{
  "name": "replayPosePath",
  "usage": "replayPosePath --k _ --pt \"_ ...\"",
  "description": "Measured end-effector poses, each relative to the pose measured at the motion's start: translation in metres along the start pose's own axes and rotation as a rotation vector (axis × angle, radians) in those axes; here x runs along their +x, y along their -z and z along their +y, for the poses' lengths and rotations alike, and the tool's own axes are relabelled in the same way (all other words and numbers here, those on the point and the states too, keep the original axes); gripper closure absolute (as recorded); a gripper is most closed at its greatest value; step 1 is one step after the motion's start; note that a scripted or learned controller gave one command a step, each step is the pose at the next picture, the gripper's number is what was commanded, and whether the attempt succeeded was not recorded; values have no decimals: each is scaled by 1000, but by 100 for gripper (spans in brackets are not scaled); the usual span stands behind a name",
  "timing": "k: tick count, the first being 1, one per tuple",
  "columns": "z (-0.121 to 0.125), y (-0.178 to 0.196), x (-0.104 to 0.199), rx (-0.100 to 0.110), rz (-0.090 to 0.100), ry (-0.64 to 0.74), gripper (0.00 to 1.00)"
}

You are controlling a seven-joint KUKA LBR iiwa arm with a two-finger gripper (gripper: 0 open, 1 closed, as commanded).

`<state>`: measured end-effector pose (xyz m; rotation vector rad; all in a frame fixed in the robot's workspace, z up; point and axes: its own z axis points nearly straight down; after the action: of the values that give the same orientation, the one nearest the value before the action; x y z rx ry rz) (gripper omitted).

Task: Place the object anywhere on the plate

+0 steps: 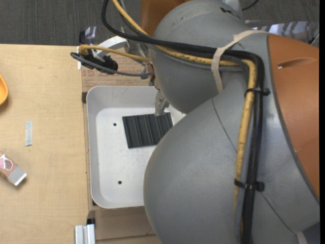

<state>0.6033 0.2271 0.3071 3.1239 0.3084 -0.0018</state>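
A black ribbed rectangular pad (144, 130) lies flat in the white bin (101, 187), near its far side. The grey arm (218, 136) with its orange band covers the right half of the view and the bin's right part. A small metal piece of my gripper (161, 105) pokes out from under the arm, just above the pad's far right corner; whether it touches the pad is hidden. At the far left edge an orange curved rim (2, 90), possibly the plate, lies on the wooden board.
On the wooden board (45, 197) left of the bin lie a small grey strip (28, 133) and a pink-and-white block (11, 170). Black and yellow cables (109, 60) run from the arm across the bin's far edge.
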Motion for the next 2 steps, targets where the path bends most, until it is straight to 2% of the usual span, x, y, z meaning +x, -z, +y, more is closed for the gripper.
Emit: replayPosePath --k 1,2 --pt "4 9 0 -2 -1 -7 100" --pt "-17 57 -97 -2 0 0 100"
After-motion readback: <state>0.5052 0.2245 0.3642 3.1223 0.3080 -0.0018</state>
